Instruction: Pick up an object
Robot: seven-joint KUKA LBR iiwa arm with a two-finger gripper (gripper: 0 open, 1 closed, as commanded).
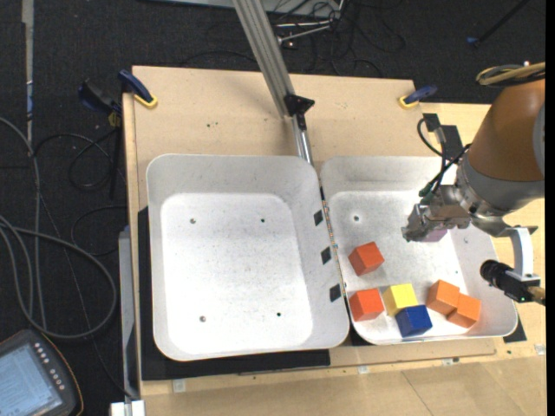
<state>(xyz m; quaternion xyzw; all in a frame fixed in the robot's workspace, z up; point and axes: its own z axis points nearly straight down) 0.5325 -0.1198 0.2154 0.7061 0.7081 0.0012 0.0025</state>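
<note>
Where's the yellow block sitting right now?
The yellow block lies in the right bin, near its front edge, between an orange block on its left and the blue block touching it in front and to the right.

Robotics lab. Signs: plywood bench (260, 111) clamped at corners (137, 88), two white bins (173, 180) side by side, grey-orange industrial arm (512, 137) reaching in from right, aluminium strut (264, 42) overhead, loose cables (52, 198) across dark carpet, teach pendant (30, 380) at lower left, toy blocks (366, 257) as test objects.
</note>
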